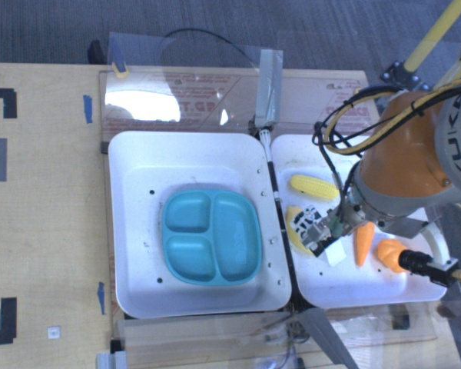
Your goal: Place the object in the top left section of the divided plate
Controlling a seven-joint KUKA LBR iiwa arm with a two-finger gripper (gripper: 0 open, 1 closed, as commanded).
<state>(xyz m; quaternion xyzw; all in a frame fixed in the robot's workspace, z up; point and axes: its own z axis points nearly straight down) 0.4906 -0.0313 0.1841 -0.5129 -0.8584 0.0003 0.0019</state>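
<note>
A teal divided plate lies in the left white bin, with two small sections on its left and one long section on its right. My gripper hangs low over the left part of the right bin. Directly under it a yellow object lies partly hidden. A yellow corn cob lies just behind the gripper. An orange carrot lies to its right.
Another orange object sits beside the carrot, near a black fitting. The ridge between the two bins runs just left of the gripper. Black cables loop above the arm's orange band.
</note>
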